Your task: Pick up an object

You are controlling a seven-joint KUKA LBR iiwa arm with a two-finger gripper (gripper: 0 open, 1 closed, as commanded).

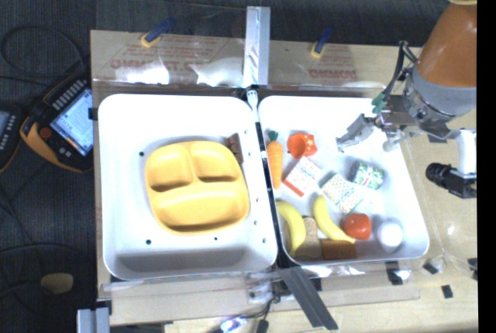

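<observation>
The right bin (411, 192) holds the candidate objects: a carrot (274, 159) along its left wall, a red pepper (301, 143), a red-and-white carton (302, 176), a checked packet (342, 193), a green-and-white packet (367, 175), two bananas (310, 221), a tomato (357, 225) and a white ball (389, 233). The hand (358, 130) hangs over this bin's upper right part, its two fingers spread, nothing between them. The left bin (116, 169) carries a yellow divided tray (196, 186). Both bins rest on the worktop (364, 64).
</observation>
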